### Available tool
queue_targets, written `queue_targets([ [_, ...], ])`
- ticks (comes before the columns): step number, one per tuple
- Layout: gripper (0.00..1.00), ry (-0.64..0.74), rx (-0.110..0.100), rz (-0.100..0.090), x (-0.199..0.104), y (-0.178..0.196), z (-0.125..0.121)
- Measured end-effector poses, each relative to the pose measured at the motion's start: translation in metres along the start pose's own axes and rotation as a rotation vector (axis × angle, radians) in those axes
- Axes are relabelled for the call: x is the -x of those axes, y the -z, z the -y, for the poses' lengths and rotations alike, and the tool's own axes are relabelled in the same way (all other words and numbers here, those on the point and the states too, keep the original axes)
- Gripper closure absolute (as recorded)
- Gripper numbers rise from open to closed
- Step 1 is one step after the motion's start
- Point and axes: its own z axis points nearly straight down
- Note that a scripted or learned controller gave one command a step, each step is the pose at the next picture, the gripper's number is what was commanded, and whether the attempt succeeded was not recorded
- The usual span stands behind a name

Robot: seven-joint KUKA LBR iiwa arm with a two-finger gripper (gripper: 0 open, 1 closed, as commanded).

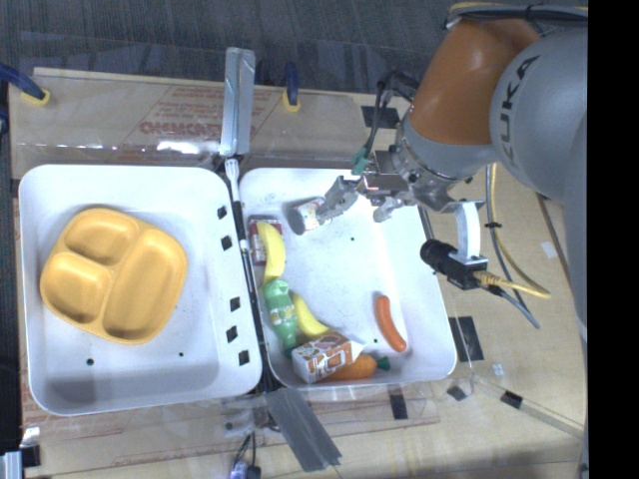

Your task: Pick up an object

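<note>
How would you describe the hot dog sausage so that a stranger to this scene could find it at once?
Start at the right-hand white bin, the one with the food toys. Look near its right wall, towards the front: the sausage lies there alone on bare floor. It is reddish-orange, smooth and slim, unlike the yellow bananas heaped along the left wall.

gripper (321, 211) above right bin (424, 267), near banana (273, 250).

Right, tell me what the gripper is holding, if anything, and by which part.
It cannot be told. The two-finger gripper hangs over the right white bin with a small grey-white object at its tip, but any grip on it is too blurred to confirm.
</note>
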Motion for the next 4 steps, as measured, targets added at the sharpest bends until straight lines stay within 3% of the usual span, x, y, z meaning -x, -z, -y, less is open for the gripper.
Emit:
queue_targets([
  [1, 0.00, 0.106, 0.000, 0.000, -0.031, -0.083, 0.066],
  [2, 0.00, 0.110, 0.003, 0.001, -0.035, -0.082, 0.065],
  [3, 0.00, 0.148, 0.000, -0.001, 0.023, -0.183, 0.062],
  [4, 1.00, 0.155, 0.000, 0.000, 0.022, -0.173, 0.062],
])
